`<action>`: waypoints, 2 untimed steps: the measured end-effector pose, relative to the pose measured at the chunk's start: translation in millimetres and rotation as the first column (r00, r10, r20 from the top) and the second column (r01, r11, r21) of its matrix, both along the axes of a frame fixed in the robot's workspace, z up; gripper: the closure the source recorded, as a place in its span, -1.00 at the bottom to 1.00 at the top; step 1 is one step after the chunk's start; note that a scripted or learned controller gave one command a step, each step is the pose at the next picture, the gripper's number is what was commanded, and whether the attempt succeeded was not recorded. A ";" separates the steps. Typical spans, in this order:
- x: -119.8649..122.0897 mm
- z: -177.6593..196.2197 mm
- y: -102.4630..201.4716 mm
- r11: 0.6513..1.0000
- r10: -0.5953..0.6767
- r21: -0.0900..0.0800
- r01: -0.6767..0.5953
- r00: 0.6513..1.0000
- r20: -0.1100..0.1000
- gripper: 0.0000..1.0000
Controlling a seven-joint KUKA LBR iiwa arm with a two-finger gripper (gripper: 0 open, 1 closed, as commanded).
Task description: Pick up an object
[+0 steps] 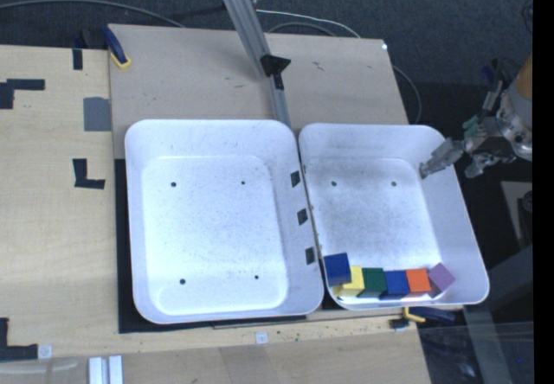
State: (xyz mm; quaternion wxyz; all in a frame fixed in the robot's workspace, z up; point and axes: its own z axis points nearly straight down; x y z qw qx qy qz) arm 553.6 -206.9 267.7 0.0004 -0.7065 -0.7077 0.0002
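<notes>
Blocks (387, 280) bunched in a row along the right bin's (368, 201) near wall, row running left to right. Gripper (456, 158) poised at that bin's far right rim, fingers spread apart, clamped on nothing; blocks down-left, well apart.

The arm (519, 105) is cut off by the right edge.

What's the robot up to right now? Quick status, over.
Pincer at right bin's right rim, holding nothing. Blocks lined along near wall, untouched. Nothing in between.
</notes>
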 end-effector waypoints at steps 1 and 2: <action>-63.4 79.2 76.8 1.000 0.005 0.001 -0.005 1.000 0.007 -1.00; -71.0 109.3 63.7 1.000 -0.001 -0.002 0.001 1.000 0.003 -1.00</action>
